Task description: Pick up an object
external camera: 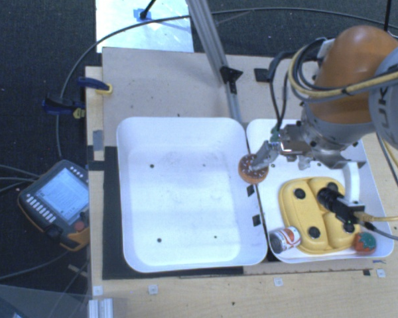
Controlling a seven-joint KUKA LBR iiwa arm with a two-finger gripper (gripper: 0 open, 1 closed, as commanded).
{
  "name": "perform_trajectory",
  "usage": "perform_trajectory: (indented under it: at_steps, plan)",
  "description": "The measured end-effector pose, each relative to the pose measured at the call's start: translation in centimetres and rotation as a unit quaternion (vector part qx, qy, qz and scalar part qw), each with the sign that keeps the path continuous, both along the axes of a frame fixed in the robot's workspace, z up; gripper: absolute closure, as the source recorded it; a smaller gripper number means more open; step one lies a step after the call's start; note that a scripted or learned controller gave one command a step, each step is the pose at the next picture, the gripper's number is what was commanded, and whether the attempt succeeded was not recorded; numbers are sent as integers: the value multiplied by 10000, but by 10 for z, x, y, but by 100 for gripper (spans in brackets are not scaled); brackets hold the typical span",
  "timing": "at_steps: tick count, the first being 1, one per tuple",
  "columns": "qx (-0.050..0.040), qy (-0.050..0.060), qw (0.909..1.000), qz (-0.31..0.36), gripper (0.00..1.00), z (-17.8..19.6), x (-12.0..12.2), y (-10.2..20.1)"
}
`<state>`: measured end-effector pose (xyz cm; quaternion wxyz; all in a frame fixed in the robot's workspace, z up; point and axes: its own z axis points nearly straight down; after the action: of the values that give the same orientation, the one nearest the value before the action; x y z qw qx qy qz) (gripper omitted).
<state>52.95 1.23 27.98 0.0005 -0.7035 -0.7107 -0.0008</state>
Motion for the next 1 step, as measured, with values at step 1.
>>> perform_trajectory:
  at_steps: [1]
  plan:
    - [2,-2,10000,-1,100,-5,-7,49]
